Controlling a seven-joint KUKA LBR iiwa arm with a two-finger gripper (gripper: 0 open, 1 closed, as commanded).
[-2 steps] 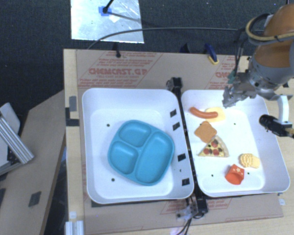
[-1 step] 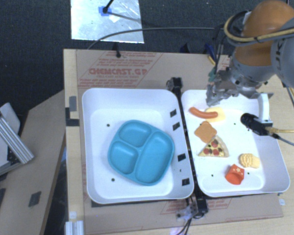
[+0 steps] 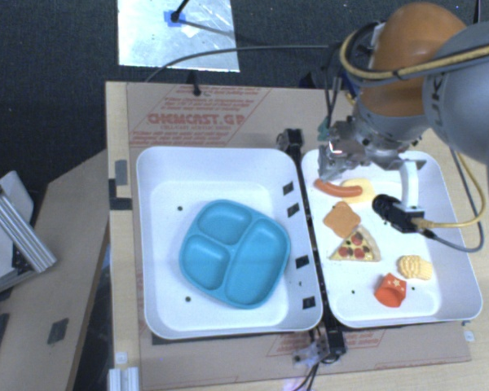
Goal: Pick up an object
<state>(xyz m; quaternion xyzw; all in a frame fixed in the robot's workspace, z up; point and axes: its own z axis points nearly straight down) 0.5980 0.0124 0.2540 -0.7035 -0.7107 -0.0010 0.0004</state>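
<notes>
Hovering low over the far end of the right bin [image 3: 464,300], your gripper [image 3: 336,163] sat just above the sausage [image 3: 340,188] with nothing visibly held, grip state unreadable, so the pick looked not yet done; toast [image 3: 341,218], pizza slice [image 3: 357,248] lay nearer, blue tray [image 3: 234,253] in the left bin [image 3: 159,218].

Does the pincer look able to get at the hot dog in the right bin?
Probably yes. The pincer hangs just above the hot dog, which lies flat in the right bin with nothing on it; the cracker lies apart, nearer the camera.
</notes>
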